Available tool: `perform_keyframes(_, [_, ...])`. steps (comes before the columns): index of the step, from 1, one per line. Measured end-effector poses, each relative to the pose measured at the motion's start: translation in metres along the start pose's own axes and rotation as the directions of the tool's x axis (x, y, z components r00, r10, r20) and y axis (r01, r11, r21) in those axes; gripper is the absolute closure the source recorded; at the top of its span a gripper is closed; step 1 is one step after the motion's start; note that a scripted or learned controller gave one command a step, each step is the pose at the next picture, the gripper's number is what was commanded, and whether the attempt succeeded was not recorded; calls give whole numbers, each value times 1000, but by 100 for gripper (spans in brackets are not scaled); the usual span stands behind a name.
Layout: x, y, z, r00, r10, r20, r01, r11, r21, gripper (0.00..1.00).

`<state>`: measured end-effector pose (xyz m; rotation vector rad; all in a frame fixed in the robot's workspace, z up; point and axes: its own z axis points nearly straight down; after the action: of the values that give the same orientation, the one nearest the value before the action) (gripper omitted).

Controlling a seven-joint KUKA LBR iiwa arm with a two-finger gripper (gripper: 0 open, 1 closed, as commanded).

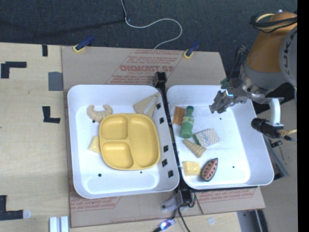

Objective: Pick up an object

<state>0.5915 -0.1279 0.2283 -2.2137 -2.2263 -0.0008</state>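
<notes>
Landmark: yellow plate (129, 141), three compartments, lying in the left bin (77, 129).
Table (29, 144): pale wood with black marks, left of the plate; brown cardboard (140, 66) lies under both bins.
Croissant (98, 111): just up-left of the plate, touching or nearly touching its rim.
Yellow wedge (93, 144): at the plate's left edge, partly tucked under it.
Tan wedge (147, 105): just above the plate's upper right corner, against the divider between the bins.
Right bin (251, 168): directly right of the plate, across the divider.
Orange block (178, 115): right of the plate, near the divider, beside the bottle.
Bottle (187, 122): green, lying down, right of the plate at about its upper half.
Cone (194, 148): tan, right of the plate, below the bottle.
Checked pouch (207, 137): right of the bottle and cone, touching the cone or just beside it.
Yellow block (190, 167): lower right of the plate, near the bin's front wall.
Brown shoe-like piece (209, 169): just right of the yellow block.
Gripper (218, 105): far right of the plate, above the right bin's upper area, up-right of the bottle and apart from it; nothing seen between the fingers; cannot tell whether they are spread or together.
Arm (270, 47): grey with orange band, at the far right.
</notes>
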Motion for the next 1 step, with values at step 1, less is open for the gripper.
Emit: perform_keyframes(1, [51,-4,13,1000,1,1,-1,1000,2,100])
